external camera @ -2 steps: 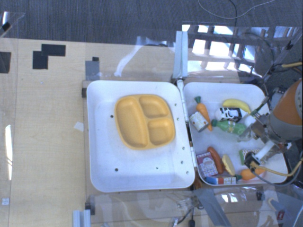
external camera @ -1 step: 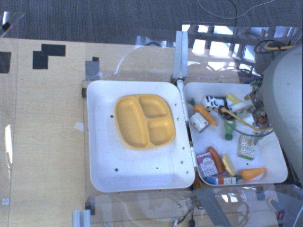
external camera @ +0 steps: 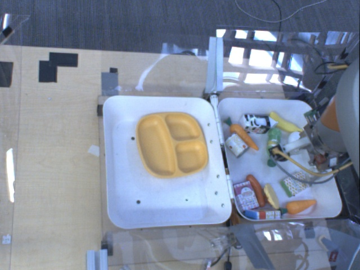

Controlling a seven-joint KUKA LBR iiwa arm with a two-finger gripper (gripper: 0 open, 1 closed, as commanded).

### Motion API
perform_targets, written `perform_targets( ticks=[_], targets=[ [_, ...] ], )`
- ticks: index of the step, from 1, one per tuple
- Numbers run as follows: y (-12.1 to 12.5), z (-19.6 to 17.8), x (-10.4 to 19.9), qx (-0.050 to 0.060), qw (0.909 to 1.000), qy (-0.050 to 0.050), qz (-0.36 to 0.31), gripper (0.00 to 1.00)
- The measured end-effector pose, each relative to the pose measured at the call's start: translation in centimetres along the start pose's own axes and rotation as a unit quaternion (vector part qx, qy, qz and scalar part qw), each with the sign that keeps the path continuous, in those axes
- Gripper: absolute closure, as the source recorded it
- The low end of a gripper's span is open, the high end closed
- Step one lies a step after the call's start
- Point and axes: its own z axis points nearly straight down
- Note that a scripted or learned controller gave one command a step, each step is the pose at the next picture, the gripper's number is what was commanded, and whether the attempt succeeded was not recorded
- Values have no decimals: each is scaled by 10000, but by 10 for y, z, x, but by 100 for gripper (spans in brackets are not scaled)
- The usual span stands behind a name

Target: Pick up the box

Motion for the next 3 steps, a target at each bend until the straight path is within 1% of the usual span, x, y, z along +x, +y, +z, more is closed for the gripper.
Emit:
perform_targets(
  ticks=[1,2,3],
  targets=[
    [20,0,75,-8,9997,0,-228,0],
    [19,-12,76,-6,9996,-5,-283,100],
    [19,-11,76,-2,9996,-9,-286,0]
  ],
)
